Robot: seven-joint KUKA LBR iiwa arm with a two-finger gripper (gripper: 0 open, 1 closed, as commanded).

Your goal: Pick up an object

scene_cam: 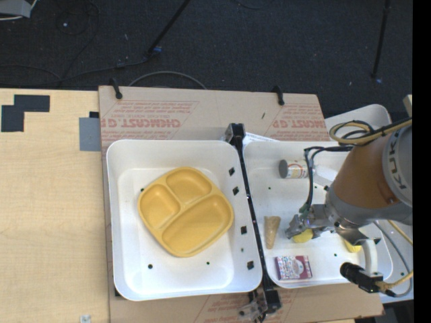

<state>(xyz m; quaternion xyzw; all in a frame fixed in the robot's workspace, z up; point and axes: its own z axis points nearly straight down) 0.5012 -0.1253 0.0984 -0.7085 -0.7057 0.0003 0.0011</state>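
Note:
My gripper is low in the right bin, near its middle, with the arm coming in from the right. A small yellow object lies right at the gripper's tip, partly hidden by it; whether it is held cannot be told. A tan cone lies just left of the gripper. A pink and white packet rests near the bin's front wall. A short grey and tan cylinder lies at the back of the bin.
The left bin holds a yellow divided plate. A raised divider separates the two bins. Another yellow piece peeks out under the arm at the right.

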